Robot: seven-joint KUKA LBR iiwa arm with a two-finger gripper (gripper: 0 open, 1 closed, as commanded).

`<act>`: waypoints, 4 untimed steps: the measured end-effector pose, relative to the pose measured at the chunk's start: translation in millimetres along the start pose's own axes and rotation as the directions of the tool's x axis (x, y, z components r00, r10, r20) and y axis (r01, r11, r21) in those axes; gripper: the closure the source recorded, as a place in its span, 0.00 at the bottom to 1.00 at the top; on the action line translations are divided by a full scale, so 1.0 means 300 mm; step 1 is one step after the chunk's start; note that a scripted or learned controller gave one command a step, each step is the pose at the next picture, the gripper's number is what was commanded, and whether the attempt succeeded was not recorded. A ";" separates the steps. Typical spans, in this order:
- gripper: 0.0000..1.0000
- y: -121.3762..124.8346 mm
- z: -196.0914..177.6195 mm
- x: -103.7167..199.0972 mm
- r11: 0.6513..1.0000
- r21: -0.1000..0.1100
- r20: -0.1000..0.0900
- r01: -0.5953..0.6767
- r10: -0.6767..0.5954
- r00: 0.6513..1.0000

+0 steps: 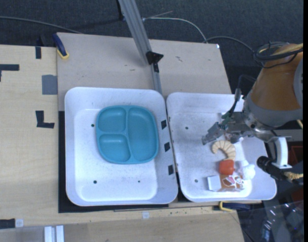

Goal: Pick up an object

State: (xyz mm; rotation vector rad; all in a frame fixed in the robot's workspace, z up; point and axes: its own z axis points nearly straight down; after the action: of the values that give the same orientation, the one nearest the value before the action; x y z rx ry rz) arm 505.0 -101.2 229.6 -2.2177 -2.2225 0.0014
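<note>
A wooden bench [22,135] carries two shallow white bins side by side. The left bin [81,185] holds a teal plastic plate [127,134] with three compartments, lying flat near the bin's middle. The right bin [192,135] holds a small cluster of objects toward its near right corner.

A grey robot arm with an orange band [275,87] reaches in from the right, over the right bin. Its gripper [219,131] points toward the left, low over the bin floor; one dark finger juts out, but the angle and blur make it impossible to tell how wide the gripper stands. Nothing can be seen between its fingers.

The nearest object is a curved, tan and white croissant-shaped toy [224,147], lying just beside and slightly nearer the camera than the gripper, perhaps touching it. Judging by its look, it is light, probably soft or hollow, and its rounded back could slip; the thick middle of the curve seems the best place to pinch.

Just beyond it towards the bin's near edge lies a small red block [226,167], likely stiff and light, easy to take by its flat sides. Next comes a jumble of small white and brown pieces [234,182], too blurred to identify.
</note>
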 end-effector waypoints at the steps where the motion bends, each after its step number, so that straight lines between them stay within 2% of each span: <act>1: 0.00 0.000 0.000 0.000 1.000 0.000 0.000 0.000 0.000 1.000; 2: 0.00 -0.006 0.146 0.011 1.000 0.005 0.000 -0.001 0.001 1.000; 3: 0.00 -0.020 0.356 0.031 1.000 0.007 -0.001 -0.001 0.001 1.000; 4: 0.00 -0.021 0.472 0.030 1.000 0.000 0.002 -0.002 0.002 1.000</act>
State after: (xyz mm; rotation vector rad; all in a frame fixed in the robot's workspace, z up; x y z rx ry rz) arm 498.5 -92.0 88.1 -2.2206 -2.2217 0.0029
